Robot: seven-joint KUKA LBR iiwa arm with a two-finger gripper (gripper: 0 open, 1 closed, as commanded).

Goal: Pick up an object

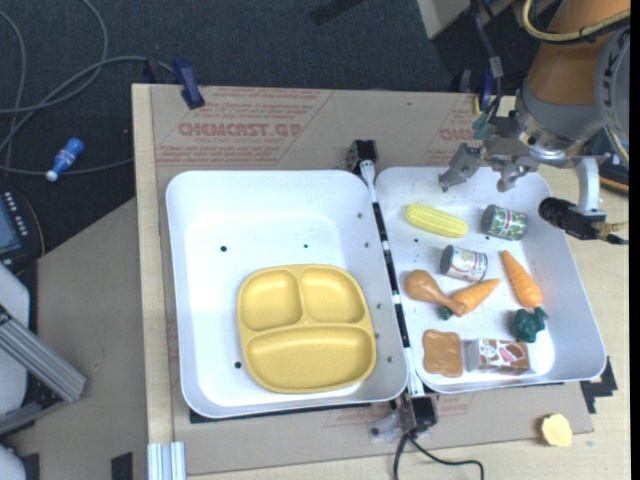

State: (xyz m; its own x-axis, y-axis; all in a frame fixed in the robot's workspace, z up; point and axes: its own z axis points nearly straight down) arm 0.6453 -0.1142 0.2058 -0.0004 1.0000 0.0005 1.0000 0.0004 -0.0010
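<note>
My fingers [484, 171] hang spread apart, gripping nothing, above the far edge of the right bin [585, 313]. The corn cob [436, 220] lies just below them, untouched.

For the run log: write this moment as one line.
end effector: open, above right bin's far edge | held: nothing | nearest: corn

Probably a robotics lab: a robot arm [575, 58] over a cardboard-topped bench [250, 133], loose cables [60, 78] on dark carpet.
</note>
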